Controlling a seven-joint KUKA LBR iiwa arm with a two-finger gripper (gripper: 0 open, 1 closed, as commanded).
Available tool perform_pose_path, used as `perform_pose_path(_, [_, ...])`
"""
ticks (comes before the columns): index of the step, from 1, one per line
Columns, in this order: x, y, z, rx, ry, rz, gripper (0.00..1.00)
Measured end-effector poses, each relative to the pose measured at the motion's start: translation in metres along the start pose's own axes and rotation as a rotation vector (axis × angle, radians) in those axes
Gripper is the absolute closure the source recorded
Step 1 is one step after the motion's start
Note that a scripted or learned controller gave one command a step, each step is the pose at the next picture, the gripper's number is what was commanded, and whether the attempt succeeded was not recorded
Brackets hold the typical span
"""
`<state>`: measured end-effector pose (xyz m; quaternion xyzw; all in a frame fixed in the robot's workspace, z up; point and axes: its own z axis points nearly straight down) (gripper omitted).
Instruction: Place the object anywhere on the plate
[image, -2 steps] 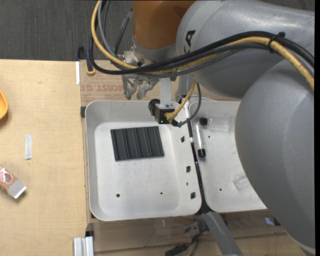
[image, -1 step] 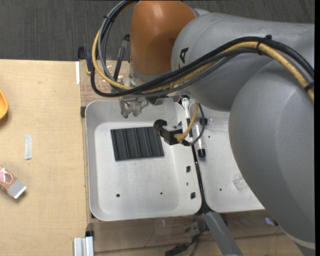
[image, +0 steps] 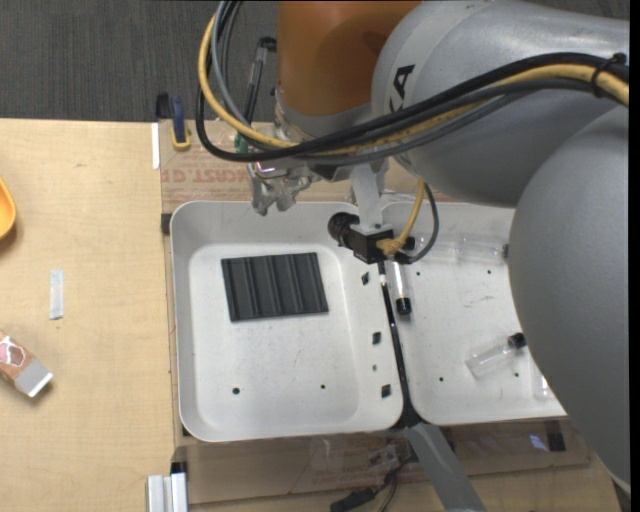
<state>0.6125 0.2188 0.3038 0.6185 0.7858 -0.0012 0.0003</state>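
Above the left white bin's (image: 200, 400) far rim | metal two-finger gripper (image: 278, 195) is hovering, grip state unclear | ribbed black rectangular plate (image: 274, 285) is lying just below, long axis left-right.

Before you: two bins (image: 200, 300), smooth glossy white plastic. Left bin holds a matt black ribbed mat (image: 274, 285) near its far edge. Bench (image: 80, 250): pale matt wood. Arm (image: 520, 120): smooth grey shell, glossy orange band (image: 320, 50), rubbery yellow cables (image: 215, 90).

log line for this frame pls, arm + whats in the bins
arm: over back of bins | gripper: above left bin back rim | black ribbed plate: in left bin | clear plastic piece: in right bin
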Motion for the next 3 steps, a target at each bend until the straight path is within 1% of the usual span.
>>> perform_pose_path(1, [0.007,-0.024,0.058,0.002,0.0,-0.154,1.0])
perform_pose_path(2, [0.01,-0.066,0.107,0.001,0.001,-0.234,1.0])
perform_pose_path(3, [0.014,-0.049,0.078,-0.001,0.0,-0.372,1.0])
